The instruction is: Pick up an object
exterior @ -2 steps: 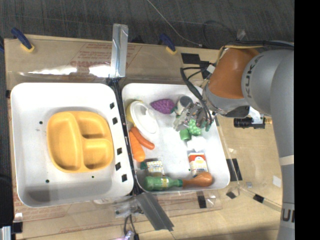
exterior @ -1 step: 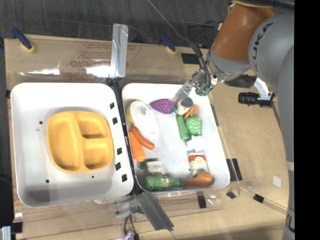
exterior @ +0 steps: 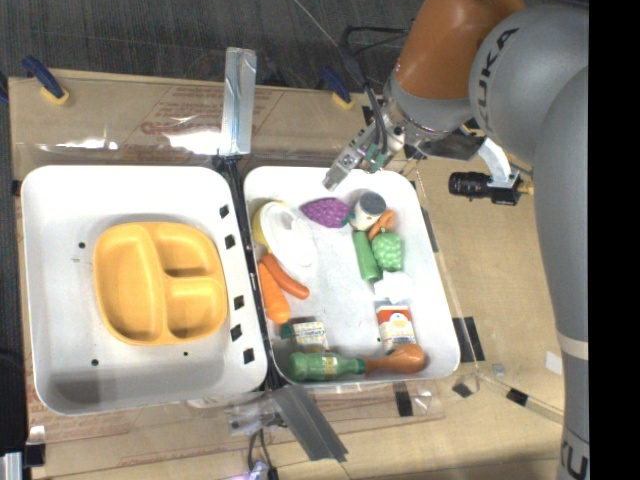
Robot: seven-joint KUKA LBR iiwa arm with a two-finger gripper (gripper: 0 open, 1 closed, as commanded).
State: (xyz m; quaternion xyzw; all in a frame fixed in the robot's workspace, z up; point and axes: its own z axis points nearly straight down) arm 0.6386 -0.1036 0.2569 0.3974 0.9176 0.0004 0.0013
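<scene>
- Bench: two white bins side by side. The left bin [exterior: 60,268] holds a yellow tray [exterior: 160,280], set near its middle with bare floor on all sides.
- Right bin [exterior: 440,308]: crowded. Things line its left wall, far end and near wall; a patch of bare floor lies at its centre, between the carrots and the green stick.
- Gripper [exterior: 345,168]: hangs over the far rim of the right bin, just above the purple item [exterior: 325,210]. Nothing sits between its fingers; whether they are spread or pressed together cannot be told.
- Arm [exterior: 520,78]: enters from the right and covers the bench beyond the bin's right wall.
- Far end: a white cup [exterior: 290,236] lies tipped by the left wall; the purple item is beside it; a small dark-topped jar [exterior: 368,206] is just right of that.
- Green stick [exterior: 364,256]: long axis runs near-to-far, with a green knobbly piece [exterior: 389,252] touching its right side.
- Carrots [exterior: 280,286]: two, along the left wall, long axes slanting from far-left to near-right.
- Near wall: a green bottle [exterior: 322,366] lies on its side, long axis left to right, neck pointing right toward an orange item [exterior: 398,361].
- A white-and-red bottle [exterior: 394,322] lies just beyond the orange item; a small can [exterior: 308,334] lies just beyond the green bottle.
</scene>
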